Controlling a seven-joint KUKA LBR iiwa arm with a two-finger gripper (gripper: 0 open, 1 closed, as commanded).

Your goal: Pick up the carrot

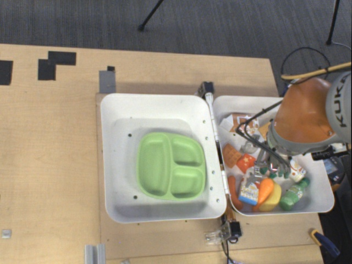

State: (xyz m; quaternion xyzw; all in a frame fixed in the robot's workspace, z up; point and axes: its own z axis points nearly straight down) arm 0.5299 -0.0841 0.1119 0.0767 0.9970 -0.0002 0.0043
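The bench (49,164) is light, matte wood with black square markings near its far left edge. Two shallow white plastic bins with rounded corners sit side by side on it.

The left bin (118,120) holds one item: a glossy green plastic divided plate (171,165), rounded-square in outline, moulded into one long compartment and two smaller ones.

The right bin (319,199) holds a crowded pile of toy food. The carrot (265,190) is a smooth, tapered orange piece lying near the front wall of this bin. A yellow rounded item (272,198) touches its right side, and a small blue-and-white carton (248,193) sits just beside it on the left. A green bumpy piece (291,197) lies further right.

The grey arm with its rounded orange band (305,114) reaches over the right bin. The gripper (268,168) hangs just above the carrot, among dark cabling. Whether its fingers are apart or together cannot be determined from this angle.
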